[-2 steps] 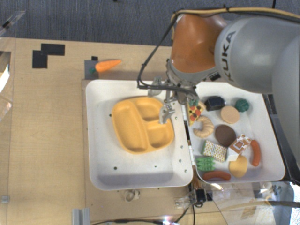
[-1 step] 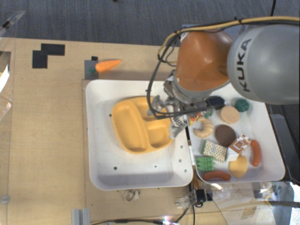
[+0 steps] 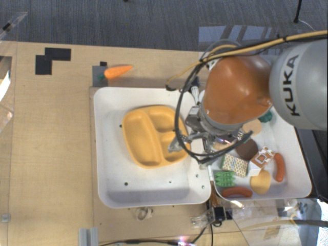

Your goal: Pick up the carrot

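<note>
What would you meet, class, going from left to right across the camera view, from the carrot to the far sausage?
carrot → yellow divided tray → green toy → checkered block → yellow pear-shaped toy → upright sausage

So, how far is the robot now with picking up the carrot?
Nothing looks done yet. The carrot lies on the wooden bench beyond the far edge of the left bin, untouched. The end effector hangs over the border between the two bins, near the yellow tray, away from the carrot. Reaching, grasping and lifting are all left.
</note>
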Tool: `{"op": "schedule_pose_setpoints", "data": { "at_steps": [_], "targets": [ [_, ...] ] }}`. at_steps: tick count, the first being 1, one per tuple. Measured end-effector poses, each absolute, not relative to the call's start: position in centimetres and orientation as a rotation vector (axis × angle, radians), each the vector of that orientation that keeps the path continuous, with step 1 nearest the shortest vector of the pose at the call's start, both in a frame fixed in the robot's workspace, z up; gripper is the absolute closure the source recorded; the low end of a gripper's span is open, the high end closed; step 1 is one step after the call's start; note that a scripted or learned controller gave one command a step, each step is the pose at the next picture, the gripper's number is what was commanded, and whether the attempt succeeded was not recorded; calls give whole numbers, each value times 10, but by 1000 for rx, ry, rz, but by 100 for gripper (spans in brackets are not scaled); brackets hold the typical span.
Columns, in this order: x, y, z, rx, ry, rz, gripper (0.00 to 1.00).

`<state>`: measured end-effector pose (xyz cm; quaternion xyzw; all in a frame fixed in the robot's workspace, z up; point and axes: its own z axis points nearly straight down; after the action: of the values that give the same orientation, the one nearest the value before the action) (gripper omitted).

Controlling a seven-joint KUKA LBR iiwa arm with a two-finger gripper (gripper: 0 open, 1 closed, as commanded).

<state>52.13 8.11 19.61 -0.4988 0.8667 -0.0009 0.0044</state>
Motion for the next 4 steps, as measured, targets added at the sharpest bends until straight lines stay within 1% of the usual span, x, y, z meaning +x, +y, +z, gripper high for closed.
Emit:
{"op": "schedule_pose_setpoints", "data": {
  "at_steps": [1, 2, 3, 4],
  "targets": [
    [591, 116, 119, -1319, 2845, 6, 0],
    [592, 154, 96, -1028, 2949, -18, 0],
    [596, 154, 110, -1029, 2937, -23, 100],
    [529, 130, 220, -768, 3024, 1, 100]
  ]
}}
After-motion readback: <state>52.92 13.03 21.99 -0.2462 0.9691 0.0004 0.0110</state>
